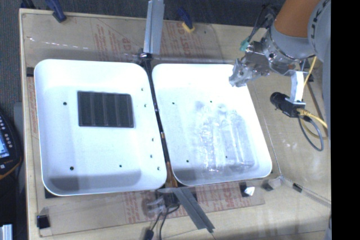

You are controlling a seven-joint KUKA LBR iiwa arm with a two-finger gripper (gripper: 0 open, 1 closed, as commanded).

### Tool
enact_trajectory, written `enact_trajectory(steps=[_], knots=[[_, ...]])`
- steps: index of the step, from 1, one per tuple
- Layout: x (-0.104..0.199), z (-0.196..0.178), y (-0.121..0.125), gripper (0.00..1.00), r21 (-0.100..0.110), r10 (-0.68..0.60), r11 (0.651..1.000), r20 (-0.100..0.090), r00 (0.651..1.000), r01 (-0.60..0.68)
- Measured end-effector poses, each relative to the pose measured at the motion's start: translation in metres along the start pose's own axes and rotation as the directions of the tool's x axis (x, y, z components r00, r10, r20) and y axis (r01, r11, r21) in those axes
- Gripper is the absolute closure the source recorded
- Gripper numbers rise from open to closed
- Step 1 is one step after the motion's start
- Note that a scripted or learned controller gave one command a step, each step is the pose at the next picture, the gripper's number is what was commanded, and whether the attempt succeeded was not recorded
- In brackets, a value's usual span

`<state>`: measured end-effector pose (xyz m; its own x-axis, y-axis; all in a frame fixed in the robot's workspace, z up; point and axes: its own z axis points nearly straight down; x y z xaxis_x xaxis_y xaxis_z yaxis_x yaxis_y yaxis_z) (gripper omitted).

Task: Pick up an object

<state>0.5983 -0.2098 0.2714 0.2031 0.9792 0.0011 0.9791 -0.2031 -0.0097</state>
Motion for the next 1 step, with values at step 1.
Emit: enact_trajectory(steps=[1], knots=[[0.0383, -0.0448, -0.0271, 1.00, -0.008, 0.414, 0.910, -0.003, 0.910, -0.414]])
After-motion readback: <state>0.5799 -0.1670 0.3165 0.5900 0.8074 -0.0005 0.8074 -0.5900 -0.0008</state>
